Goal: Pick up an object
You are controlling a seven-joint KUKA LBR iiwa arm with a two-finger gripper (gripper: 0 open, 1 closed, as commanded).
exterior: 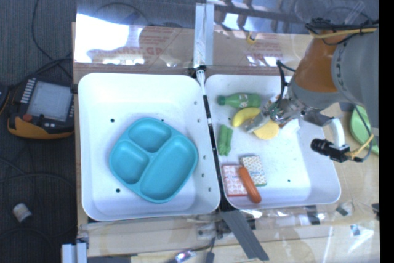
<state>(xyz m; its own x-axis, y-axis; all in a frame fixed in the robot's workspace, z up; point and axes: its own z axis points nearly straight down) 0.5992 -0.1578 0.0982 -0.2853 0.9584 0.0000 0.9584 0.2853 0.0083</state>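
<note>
My gripper (263, 120) is low in the right bin (308, 185), at its upper middle, reaching in from the right. Its metal tips sit between two yellow pieces, a lemon-like one (244, 116) to the left and a rounder one (268, 130) just below. A green bottle (240, 100) lies right behind them. A small green vegetable (225, 139) rests by the bin's left wall. Near the front lie an orange carrot (249, 184), a red-and-white packet (233, 180) and a patterned packet (254, 169).
The left bin (98, 101) holds a teal divided plate (154, 159). A handheld controller (40, 109) sits on the floor to the left. Clear panels stand behind both bins. The right half of the right bin is bare white floor.
</note>
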